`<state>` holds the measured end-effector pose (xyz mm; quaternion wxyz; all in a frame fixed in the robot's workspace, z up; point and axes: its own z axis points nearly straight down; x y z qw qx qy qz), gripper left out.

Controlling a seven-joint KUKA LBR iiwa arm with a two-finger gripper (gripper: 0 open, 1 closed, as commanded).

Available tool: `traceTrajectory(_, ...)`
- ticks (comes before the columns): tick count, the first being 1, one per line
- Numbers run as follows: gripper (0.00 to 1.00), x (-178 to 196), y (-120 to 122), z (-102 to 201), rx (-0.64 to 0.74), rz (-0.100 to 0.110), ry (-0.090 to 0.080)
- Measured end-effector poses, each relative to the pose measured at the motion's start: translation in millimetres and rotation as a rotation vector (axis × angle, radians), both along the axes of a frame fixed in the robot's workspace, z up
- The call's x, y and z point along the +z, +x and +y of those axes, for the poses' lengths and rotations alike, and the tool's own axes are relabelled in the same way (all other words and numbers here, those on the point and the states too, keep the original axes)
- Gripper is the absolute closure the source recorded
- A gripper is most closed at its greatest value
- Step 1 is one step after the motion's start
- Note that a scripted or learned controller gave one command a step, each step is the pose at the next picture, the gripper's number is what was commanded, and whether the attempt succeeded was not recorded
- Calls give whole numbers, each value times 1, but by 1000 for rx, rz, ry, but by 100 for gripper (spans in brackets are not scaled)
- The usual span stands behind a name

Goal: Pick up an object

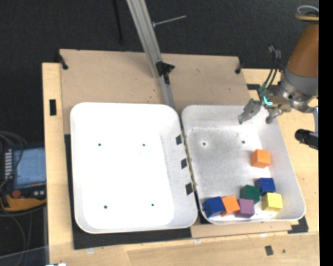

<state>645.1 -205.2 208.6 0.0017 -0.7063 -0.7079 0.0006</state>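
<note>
1. My gripper (260, 114) hangs over the right bin's (211, 121) far edge, metal fingers spread apart, holding nothing.
2. An orange cube (261, 158) sits alone on the scuffed white floor.
3. Six more matte cubes (244, 201) cluster along the near wall.

Smooth white plastic bins (127, 115), scuffed.
</note>
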Motion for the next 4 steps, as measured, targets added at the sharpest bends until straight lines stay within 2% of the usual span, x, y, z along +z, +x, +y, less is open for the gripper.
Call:
traceTrajectory(1,0,3,1,-1,3,-3,-5)
traceTrajectory(3,0,-108,-4,3,2,-1,-5)
traceTrajectory(4,100,-93,-3,1,4,-7,-7)
